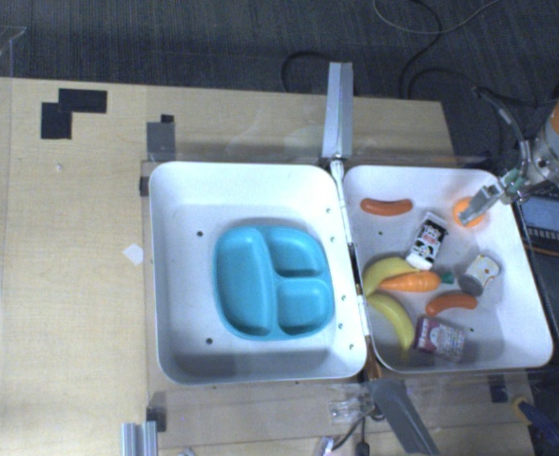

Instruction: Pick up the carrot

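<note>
Carrot [414, 281] mid-bin, pincer [477, 206] apart.

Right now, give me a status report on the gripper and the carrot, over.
Gripper at right bin's far right, over an orange item. Carrot mid-bin, ungrasped. Crowded: lies against bananas, small carton just behind.

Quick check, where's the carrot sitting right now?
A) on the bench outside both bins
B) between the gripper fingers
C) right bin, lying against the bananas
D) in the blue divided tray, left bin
C: the carrot lies in the right bin against the bananas, while the gripper is near the bin's upper right corner, over a different orange item.
</note>
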Motion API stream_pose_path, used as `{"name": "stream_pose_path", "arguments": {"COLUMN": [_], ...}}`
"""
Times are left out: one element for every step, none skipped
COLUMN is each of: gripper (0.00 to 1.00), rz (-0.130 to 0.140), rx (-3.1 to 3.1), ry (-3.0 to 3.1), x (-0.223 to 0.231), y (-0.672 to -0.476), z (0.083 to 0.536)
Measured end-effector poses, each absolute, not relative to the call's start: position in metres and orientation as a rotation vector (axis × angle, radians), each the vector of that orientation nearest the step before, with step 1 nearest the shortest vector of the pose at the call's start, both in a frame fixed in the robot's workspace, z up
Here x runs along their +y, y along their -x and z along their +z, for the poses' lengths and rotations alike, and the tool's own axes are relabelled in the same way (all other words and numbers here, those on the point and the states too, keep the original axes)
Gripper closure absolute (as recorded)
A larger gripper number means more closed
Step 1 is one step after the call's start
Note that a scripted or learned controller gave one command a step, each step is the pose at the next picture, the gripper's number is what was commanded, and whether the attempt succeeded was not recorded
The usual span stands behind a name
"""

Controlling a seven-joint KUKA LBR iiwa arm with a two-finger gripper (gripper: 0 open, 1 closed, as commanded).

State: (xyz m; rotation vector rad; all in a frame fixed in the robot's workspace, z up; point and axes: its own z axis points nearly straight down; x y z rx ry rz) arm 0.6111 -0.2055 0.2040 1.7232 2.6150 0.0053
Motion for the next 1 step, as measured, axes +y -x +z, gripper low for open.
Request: {"name": "stream_pose_path", "arguments": {"gripper": [0.00], "rz": [0.014], "rx": [2.738], "ry": [-1.477], "x": [-0.2069], "y": [-0.6258], "z": [0.1209]}}
